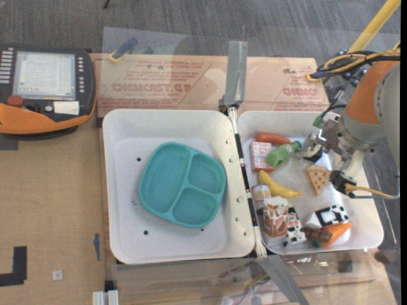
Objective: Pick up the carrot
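Observation:
The carrot (273, 138) is a slim orange-red piece lying flat near the back wall of the right bin (375, 224). A green toy (280, 154) lies just in front of it. My gripper (316, 143) hangs over the back right part of that bin, to the right of the carrot and a little above a tan pizza slice (316, 179). A short gap separates it from the carrot. Nothing shows between its fingers.
The right bin also holds a yellow banana (275, 185), a pink-white box (261, 155), a small carton (275, 216), a cow-pattern toy (331, 216) and an orange piece (334, 233). A teal divided plate (183, 184) lies in the left bin (117, 170). A teach pendant (44, 88) sits at the far left.

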`<act>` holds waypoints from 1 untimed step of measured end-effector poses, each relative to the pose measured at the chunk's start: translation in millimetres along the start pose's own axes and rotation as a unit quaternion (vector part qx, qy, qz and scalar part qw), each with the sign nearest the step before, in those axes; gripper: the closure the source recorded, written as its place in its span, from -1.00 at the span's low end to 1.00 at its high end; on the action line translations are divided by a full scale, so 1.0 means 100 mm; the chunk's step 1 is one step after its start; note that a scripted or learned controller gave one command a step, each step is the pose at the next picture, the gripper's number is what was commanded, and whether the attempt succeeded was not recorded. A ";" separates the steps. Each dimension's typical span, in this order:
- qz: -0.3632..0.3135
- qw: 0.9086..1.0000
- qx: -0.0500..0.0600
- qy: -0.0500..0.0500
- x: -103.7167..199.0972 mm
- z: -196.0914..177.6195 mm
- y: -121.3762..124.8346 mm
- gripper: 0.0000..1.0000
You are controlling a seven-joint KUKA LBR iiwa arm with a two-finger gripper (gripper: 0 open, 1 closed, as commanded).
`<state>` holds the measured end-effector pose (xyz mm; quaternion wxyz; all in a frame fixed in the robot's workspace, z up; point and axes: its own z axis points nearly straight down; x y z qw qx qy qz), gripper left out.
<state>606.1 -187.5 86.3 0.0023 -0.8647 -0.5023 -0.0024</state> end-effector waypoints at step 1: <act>-0.001 1.000 -0.002 -0.003 -0.01 -0.11 0.01 1.00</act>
